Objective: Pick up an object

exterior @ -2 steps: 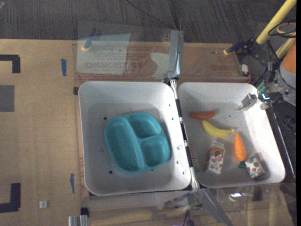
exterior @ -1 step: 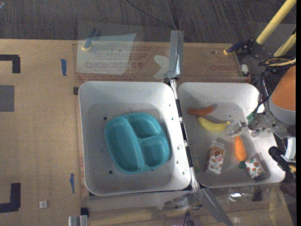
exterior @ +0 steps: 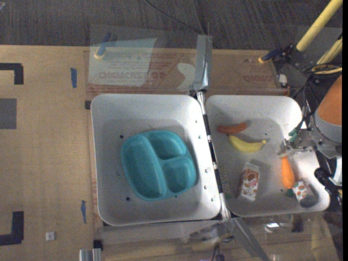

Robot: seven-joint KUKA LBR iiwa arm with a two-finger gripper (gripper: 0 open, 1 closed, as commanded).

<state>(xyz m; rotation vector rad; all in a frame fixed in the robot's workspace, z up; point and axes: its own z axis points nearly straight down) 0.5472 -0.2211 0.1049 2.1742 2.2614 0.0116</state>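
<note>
The right bin (exterior: 272, 105) holds a reddish sausage (exterior: 232, 128), a yellow banana (exterior: 246, 143), a small white and red carton (exterior: 249, 181), an orange carrot (exterior: 287, 172) and a small can (exterior: 302, 192) lying in the near right corner. My gripper (exterior: 288, 146) hangs over the right side of this bin, just above the carrot's far end and to the right of the banana. The arm's orange band (exterior: 333, 103) is at the frame's right edge. Nothing is visibly held.
The left bin (exterior: 109, 113) carries a teal divided plate (exterior: 158, 164) in its middle. A metal divider (exterior: 209, 145) runs between the two bins. Cables and a yellow pole (exterior: 321, 20) sit at the back right, beyond the bins.
</note>
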